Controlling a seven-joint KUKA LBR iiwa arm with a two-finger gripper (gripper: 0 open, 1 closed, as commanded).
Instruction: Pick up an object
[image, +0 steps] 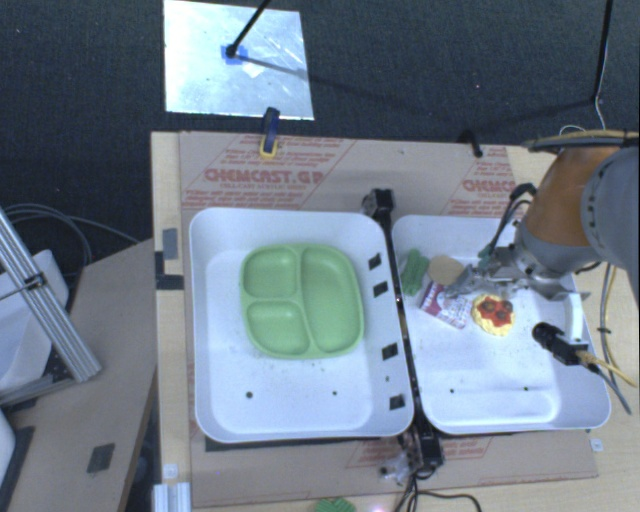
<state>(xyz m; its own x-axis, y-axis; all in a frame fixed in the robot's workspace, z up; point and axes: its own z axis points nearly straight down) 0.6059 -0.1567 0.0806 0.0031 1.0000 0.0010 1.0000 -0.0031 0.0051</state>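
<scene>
A tabletop (300, 165) covered by a brown board with red lettering sits on dark carpet (80, 120). A shiny metal sheet (200, 70) lies on the carpet at the upper left of the frame. A yellow and blue clamp (269, 135) grips the board's top edge, and a slanted metal rail (40, 310) stands at the far left.

Two white bins lie side by side on the board. The left bin (215, 400) holds a green divided plate (302, 300), lying flat at its middle. A row of black tabs (390, 351) runs down the seam between the bins.

The grey arm (565, 200) with its orange band comes in from the right edge and reaches down into the upper half of the right bin (500, 400). The jaws are low over the bin floor, close to the things there, and it cannot be told how far open they are or whether they touch or hold anything.

The things to pick from are all bunched in the upper left part of the right bin. A small green piece (414, 270) lies near the seam, with a tan round piece (443, 268) just beside it. A pink and white packet (442, 302) lies just below those two. A yellow and red toy (493, 315) lies to the right of the packet, under the wrist.
</scene>
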